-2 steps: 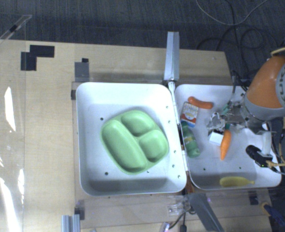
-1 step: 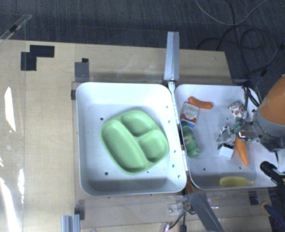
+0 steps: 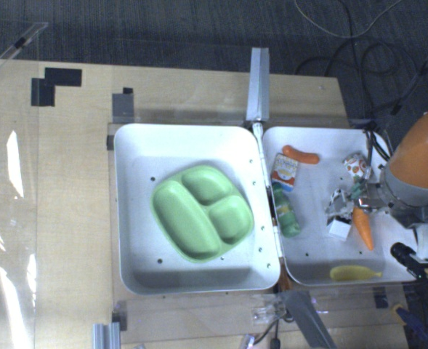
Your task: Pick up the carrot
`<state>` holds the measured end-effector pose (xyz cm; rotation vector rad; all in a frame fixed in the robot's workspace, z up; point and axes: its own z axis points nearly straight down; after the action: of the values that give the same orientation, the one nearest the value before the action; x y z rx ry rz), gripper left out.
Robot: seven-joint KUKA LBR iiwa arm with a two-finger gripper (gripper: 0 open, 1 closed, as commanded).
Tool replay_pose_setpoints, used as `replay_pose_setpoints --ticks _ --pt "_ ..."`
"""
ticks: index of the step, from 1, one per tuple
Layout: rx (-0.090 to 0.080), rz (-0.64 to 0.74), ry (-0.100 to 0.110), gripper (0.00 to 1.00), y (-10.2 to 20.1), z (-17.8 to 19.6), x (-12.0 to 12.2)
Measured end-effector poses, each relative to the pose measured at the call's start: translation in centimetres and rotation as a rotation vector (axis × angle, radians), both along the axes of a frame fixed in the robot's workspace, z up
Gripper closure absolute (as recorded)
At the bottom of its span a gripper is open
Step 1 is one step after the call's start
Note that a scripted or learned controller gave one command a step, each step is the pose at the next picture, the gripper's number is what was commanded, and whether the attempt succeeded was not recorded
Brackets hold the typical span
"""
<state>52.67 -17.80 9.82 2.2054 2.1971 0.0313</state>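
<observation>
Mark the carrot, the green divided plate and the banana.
carrot (image 3: 363,227): camera view, mid body.
green divided plate (image 3: 190,224): camera view, floor of its long compartment.
banana (image 3: 354,273): camera view, middle of the fruit.

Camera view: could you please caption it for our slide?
Gripper beside the carrot in the right bin; green tray in the left.
</observation>
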Motion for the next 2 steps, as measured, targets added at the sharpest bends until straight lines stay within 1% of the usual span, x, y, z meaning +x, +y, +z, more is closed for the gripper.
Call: replay_pose_setpoints --ticks 1,2 --pt "-0.001 0.003 -0.012 1.00 0.1 1.5 0.5" --pt "0.000 -0.085 0.009 1.00 -1.1 0.0 4.5"
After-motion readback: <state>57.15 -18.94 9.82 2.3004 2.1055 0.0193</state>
